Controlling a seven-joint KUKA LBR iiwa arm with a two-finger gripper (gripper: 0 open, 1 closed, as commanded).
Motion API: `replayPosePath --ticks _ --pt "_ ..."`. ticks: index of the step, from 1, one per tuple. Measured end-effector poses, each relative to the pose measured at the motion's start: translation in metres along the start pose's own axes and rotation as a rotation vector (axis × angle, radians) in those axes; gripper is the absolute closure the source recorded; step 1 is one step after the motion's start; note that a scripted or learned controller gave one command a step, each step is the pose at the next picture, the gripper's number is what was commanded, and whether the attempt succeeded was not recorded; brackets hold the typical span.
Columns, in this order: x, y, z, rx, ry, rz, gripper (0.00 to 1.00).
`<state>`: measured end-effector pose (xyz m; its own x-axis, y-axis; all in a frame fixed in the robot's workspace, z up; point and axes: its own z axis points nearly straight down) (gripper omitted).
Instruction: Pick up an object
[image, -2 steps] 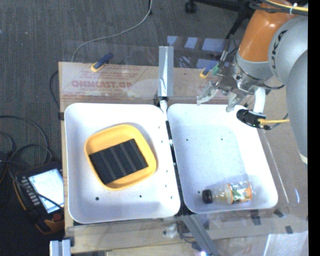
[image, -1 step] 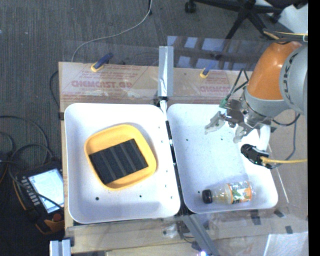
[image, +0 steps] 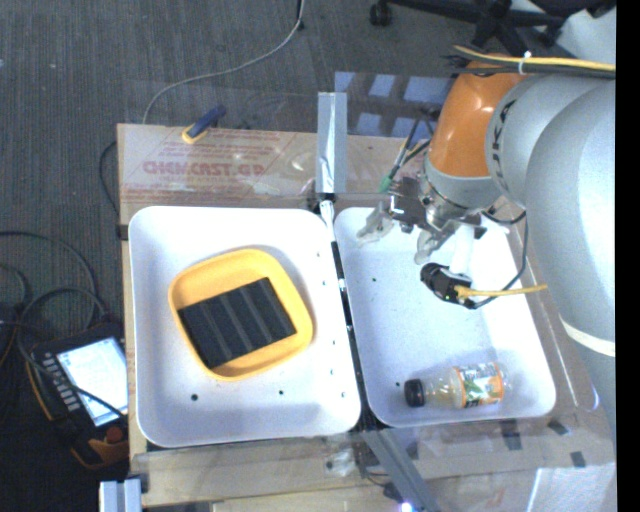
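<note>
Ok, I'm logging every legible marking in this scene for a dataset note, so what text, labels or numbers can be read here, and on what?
Red print on the cardboard sheet behind the bins: a word beginning "CHEM", the rest too blurred to quote.
Label on the bottle lying in the right bin: too small to read.
Screen of the handheld device on the floor: lit, no readable text.

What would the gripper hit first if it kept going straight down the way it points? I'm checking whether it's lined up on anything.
Probably bare floor of the right bin. The gripper hangs over its upper part, with the bottle lying apart near the front wall; depth is unclear.
</note>
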<state>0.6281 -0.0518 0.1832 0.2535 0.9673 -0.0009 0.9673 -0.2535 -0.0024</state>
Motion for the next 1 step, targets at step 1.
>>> replayPosePath --ticks 1 --pt "0.0 0.0 0.0 0.0 0.0 0.0 0.0"
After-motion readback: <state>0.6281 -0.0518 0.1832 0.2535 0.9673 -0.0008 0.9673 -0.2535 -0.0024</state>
